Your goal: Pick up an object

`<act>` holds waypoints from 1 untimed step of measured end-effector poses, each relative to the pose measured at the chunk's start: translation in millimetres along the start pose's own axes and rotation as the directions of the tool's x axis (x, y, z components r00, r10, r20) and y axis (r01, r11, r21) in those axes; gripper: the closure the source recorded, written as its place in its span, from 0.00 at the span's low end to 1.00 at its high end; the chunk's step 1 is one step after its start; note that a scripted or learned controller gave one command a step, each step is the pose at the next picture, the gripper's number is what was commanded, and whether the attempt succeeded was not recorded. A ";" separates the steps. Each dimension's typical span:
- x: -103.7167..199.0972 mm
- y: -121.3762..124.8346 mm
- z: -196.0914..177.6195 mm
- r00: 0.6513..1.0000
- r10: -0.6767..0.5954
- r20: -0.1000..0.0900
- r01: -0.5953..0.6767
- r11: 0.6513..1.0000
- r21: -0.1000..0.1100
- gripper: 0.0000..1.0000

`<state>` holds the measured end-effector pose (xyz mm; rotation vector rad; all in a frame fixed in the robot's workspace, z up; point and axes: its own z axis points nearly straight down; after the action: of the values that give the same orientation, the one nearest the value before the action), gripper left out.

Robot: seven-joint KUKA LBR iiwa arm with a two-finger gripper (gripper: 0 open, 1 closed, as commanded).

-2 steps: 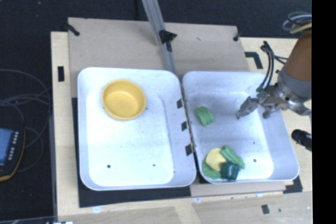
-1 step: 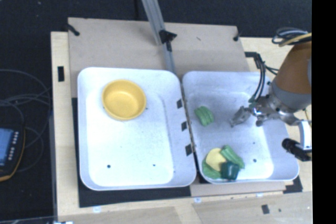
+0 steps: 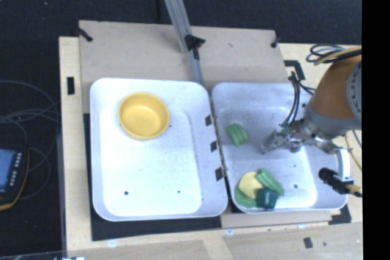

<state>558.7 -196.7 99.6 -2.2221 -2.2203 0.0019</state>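
Grey arm (image 3: 332, 109) from the right, gripper (image 3: 271, 144) low over right bin (image 3: 244, 100).

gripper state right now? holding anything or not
gripper: low over the right bin, beside the green object; nothing seen between its fingers; open or shut cannot be told.

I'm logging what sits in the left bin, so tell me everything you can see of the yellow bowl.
The yellow bowl is round and shallow, plain yellow all over, and looks like smooth plastic with a slightly thicker rim. It stands upright, its open side up, with nothing visible inside. It rests on the floor of the left white bin, toward that bin's far left corner. Only the bin floor touches it; it stands clear of the walls.
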 end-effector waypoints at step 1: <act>-0.1 1.3 -12.4 1.000 0.001 -0.001 -0.001 1.000 -0.005 1.00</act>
<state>560.0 -196.8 112.0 -2.2247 -2.2216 -0.0042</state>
